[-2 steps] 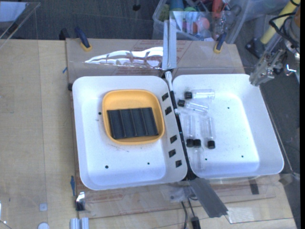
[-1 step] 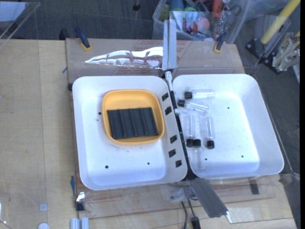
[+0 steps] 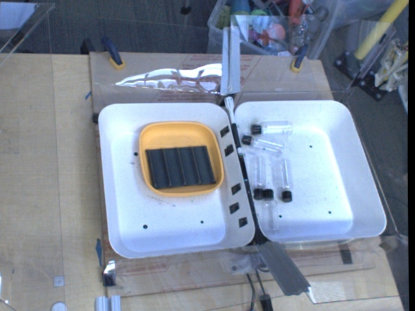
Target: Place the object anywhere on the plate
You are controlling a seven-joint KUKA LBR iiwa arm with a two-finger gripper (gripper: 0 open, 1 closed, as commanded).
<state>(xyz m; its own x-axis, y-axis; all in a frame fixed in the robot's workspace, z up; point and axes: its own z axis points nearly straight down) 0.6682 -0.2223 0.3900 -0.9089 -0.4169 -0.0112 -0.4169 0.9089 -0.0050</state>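
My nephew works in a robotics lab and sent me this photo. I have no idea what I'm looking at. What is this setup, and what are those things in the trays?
This is a single camera fixed above a workbench, looking down at a slant. Two shallow white bins sit side by side. The left bin holds a yellow plate with a dark ribbed rectangular block lying on it. The right bin holds several clear vials with black caps, lying scattered near its left side. A robot arm normally reaches in to pick a vial and set it on the plate. Behind the bench is a clear tub of colourful items.
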